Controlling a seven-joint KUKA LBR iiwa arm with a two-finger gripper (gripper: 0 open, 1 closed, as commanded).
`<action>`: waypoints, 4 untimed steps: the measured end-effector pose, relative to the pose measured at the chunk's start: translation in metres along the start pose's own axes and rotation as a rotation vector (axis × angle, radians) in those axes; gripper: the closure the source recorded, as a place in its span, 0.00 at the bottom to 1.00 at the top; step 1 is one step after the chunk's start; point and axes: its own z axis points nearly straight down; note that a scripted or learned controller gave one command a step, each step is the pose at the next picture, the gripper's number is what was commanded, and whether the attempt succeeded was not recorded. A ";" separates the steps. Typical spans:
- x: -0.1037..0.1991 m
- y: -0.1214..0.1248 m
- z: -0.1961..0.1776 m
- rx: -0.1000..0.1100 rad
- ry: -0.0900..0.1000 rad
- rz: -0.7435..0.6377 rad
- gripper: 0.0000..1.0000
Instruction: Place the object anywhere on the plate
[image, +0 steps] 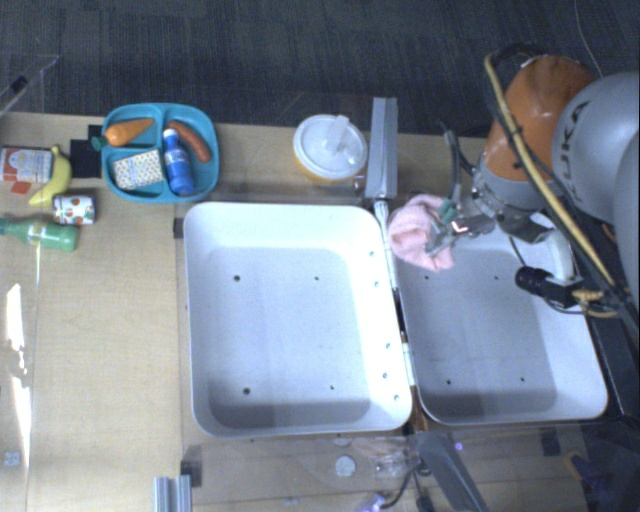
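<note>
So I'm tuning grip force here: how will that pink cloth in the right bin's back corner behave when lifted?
The pink cloth looks crumpled and soft, so it will probably sag and droop rather than hold shape. It seems light. Bunched against the right bin corner by the gripper, it may snag on the rim.

Two white bins (290, 320) are seen on a light wooden bench (90, 380). A pink cloth (418, 232) is seen at the right bin's upper left corner. A blue divided plate (160, 152) is shown with an orange carrot (130, 131) and a blue bottle (177, 160). A yellow banana (52, 178) and a green bottle (40, 234) are seen at left.
</note>
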 end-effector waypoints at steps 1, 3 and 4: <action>0.001 0.002 -0.040 0.000 0.000 -0.007 1.00; 0.104 -0.016 -0.051 0.000 0.002 -0.813 1.00; 0.154 -0.028 -0.045 0.000 0.004 -1.214 1.00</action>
